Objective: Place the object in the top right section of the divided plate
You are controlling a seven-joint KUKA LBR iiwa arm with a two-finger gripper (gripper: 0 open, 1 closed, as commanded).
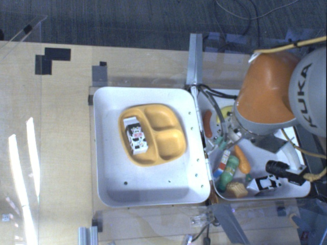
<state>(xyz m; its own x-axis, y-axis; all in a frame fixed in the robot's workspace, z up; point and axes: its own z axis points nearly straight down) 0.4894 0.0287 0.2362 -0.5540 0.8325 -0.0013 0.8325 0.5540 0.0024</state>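
Item under inspection: a small white object (pixel 136 136) with dark and red markings. It lies lengthwise in the long left section of the yellow divided plate (pixel 166 139). It is wholly inside that section and touches neither right-hand section. The plate's top right section (pixel 163 117) holds nothing, as does the bottom right one.

The plate sits in the left bin (pixel 148 185), nearer the bin's far edge than its near edge and roughly midway between its side walls. No other item lies in this bin.

The right bin (pixel 291 192) adjoins the left bin along their shared wall and is cluttered:
- A red sausage-shaped piece (pixel 207 124) lies along the shared wall.
- A green bottle-shaped item (pixel 231 167) and an orange carrot-shaped item (pixel 242 160) lie side by side toward the near edge.
- A tan rounded item (pixel 236 189) rests at the near edge.
- A white-and-black item (pixel 266 184) lies just beside the tan one.

The arm (pixel 306 96) reaches in over the right bin, its orange band (pixel 268 88) covering much of the bin's far half. The gripper (pixel 227 137) is low over the clutter near the shared wall, well apart from the plate and the white object. Whether the claw is apart, together or clamped on anything cannot be told from this view.

Both bins stand on the pale bench (pixel 51 137).
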